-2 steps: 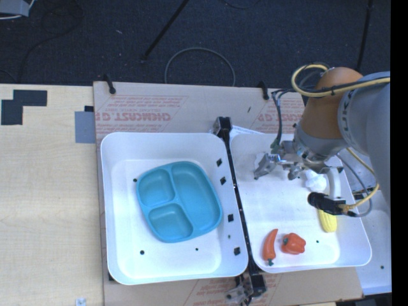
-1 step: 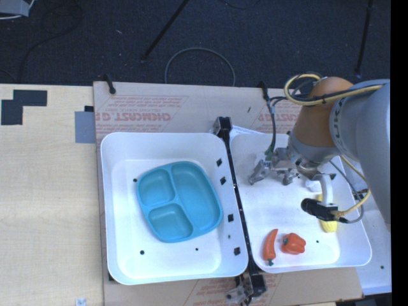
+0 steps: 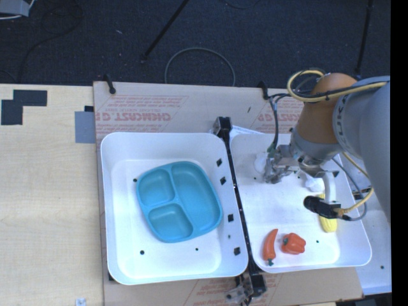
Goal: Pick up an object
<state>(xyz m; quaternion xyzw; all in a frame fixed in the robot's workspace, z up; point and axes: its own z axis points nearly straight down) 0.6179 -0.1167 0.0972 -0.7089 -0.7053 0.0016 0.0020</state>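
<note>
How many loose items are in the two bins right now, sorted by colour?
Blue: 1, the blue three-compartment plastic plate in the left white bin.
Red-orange: 2, the long red chilli pepper and the squat red-orange bell pepper in the right white bin.
Yellow: 1, the yellow corn-like piece, partly covered by a black part.
Total: 4.

Divided plate [image 3: 178, 200] sits in the left bin [image 3: 121, 247]; right bin [image 3: 357, 250] holds chili [image 3: 271, 244] beside bell pepper [image 3: 293, 243], corn [image 3: 329, 223] behind.

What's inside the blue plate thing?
The blue divided plate in the left bin shows three compartments, all bare blue. Whatever lies under the plate is covered.
</note>
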